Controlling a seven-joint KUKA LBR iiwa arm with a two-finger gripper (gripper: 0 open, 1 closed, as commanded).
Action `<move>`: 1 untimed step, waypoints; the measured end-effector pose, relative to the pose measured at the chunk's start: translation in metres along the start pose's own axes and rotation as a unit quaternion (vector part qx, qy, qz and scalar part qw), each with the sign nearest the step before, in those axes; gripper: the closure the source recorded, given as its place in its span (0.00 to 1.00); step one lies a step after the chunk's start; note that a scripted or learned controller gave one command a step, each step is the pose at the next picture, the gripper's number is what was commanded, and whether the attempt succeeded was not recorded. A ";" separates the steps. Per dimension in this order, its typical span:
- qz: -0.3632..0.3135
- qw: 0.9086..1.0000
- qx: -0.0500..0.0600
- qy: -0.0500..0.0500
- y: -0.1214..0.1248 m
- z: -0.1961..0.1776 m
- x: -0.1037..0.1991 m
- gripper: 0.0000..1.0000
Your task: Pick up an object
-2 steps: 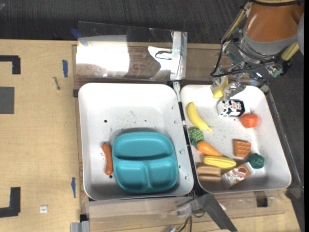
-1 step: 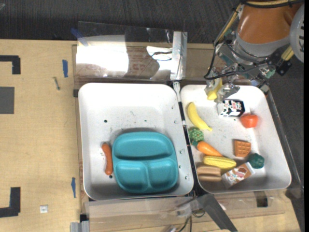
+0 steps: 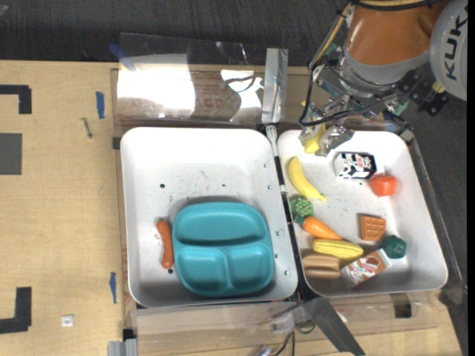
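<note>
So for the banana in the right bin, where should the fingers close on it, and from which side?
Grip the banana across its narrow width at mid-length, coming straight down from above. It lies flat, curving along the bin's left wall, with open floor on its right; the broccoli crowds its lower tip, so avoid that end.

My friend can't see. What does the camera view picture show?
A robot arm's tool hangs over the far corner of the right bin, near a small yellow toy. That bin holds toy food, including a banana and a carrot. The left bin holds a teal tray and a sausage.
</note>
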State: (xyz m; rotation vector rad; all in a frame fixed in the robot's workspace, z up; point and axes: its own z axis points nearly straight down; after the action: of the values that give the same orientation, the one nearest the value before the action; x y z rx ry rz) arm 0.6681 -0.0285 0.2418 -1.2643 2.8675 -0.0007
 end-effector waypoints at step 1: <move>-0.048 0.999 -0.001 0.001 -0.001 0.007 0.002 1.00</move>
State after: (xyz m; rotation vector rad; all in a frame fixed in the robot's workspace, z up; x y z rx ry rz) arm 0.6677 -0.0302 0.2348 -1.4016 2.8069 0.0008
